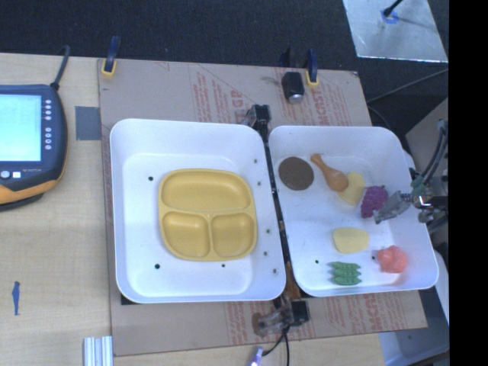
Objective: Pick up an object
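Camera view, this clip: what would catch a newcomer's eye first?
First, the yellow divided tray, alone in the middle of the left bin. Next, the toy foods scattered in the right bin: a brown disc, a purple cluster, a green pea pod and a pink piece. The gripper sits at that bin's right side, beside the purple cluster.
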`<state>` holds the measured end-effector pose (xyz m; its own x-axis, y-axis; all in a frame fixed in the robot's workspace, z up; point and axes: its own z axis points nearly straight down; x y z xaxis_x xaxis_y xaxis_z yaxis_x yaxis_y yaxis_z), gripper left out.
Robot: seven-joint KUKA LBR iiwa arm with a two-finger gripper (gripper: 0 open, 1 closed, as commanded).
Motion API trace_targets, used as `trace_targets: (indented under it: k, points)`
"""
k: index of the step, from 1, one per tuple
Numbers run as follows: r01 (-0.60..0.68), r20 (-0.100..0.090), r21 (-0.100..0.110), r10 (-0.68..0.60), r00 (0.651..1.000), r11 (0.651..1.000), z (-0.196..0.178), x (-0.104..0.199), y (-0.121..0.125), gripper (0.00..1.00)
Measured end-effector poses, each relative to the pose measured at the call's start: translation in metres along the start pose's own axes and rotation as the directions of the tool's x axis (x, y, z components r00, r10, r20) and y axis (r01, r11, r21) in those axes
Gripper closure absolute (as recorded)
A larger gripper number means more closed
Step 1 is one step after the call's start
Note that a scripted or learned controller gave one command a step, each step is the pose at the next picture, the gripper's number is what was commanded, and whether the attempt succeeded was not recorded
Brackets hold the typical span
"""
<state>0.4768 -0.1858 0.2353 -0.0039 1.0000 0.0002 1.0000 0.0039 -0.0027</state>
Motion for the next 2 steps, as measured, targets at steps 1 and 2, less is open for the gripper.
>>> trace_targets:
  k: [1,2]
  points:
    - [0.003,0.001,0.000,-0.003,1.000,1.000,0.033,0.047,0.069,0.00]
    - [0.001,-0.001,0.002,-0.001,1.000,1.000,0.142,0.008,0.164,0.00]
